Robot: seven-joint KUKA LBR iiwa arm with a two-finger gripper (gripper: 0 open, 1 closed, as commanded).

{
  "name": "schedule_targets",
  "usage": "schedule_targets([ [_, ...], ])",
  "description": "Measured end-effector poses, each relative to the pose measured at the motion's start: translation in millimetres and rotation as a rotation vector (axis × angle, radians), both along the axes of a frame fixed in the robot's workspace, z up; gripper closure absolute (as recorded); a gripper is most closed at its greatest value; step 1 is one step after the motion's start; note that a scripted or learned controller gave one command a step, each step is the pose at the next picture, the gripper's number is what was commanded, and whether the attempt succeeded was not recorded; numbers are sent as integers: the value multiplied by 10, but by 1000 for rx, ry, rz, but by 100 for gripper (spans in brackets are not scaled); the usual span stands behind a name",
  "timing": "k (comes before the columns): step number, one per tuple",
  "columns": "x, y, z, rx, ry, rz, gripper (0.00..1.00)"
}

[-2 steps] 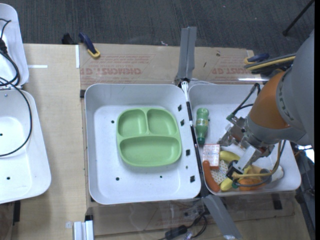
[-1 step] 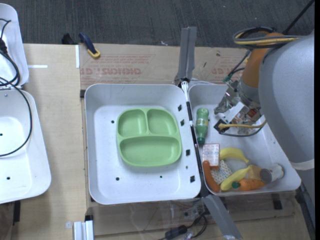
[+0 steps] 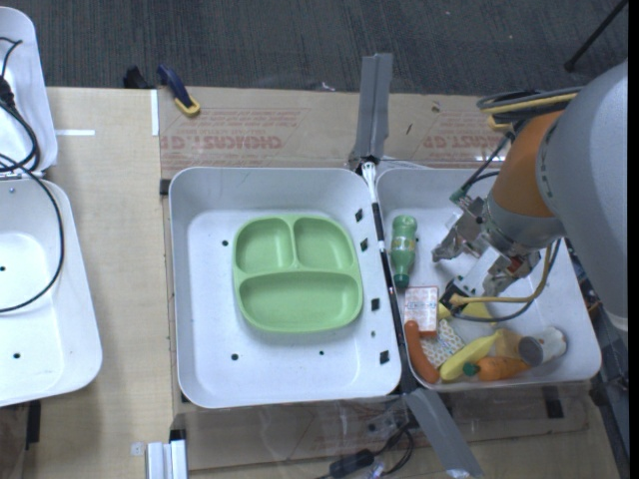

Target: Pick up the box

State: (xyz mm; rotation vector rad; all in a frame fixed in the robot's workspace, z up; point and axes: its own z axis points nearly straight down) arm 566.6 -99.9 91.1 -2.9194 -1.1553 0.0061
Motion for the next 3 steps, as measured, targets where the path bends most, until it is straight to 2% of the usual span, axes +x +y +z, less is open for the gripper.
schedule_targets([
  [1, -6, -7, 85, -1, 3, 1, 100],
  [2, -7, -6, 85, -1, 4, 1, 0],
  [3, 649, 136, 1004, -2, -2, 4, 0],
])
